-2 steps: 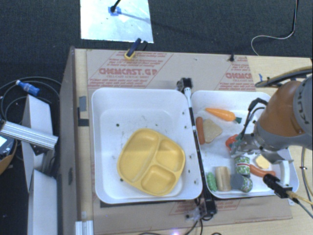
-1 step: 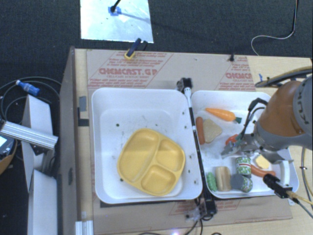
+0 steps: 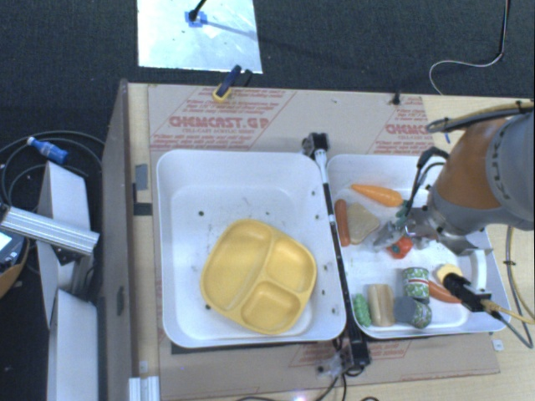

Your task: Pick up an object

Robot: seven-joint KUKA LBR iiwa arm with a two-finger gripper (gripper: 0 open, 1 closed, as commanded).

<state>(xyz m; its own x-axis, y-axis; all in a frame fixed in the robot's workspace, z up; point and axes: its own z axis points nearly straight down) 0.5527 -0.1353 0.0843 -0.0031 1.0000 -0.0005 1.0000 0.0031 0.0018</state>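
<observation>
High slanted view over both bins (image 3: 251, 161)

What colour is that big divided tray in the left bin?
Pale yellow, seen plainly in the camera view: the divided tray lies in the left bin.

The gripper (image 3: 393, 236) hangs over the right bin (image 3: 361, 178) beside a small red object (image 3: 402, 246).

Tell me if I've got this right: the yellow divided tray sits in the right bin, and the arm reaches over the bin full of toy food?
Not quite. The camera view shows the yellow divided tray in the left bin. The arm does reach over the right bin with the toy food.
</observation>
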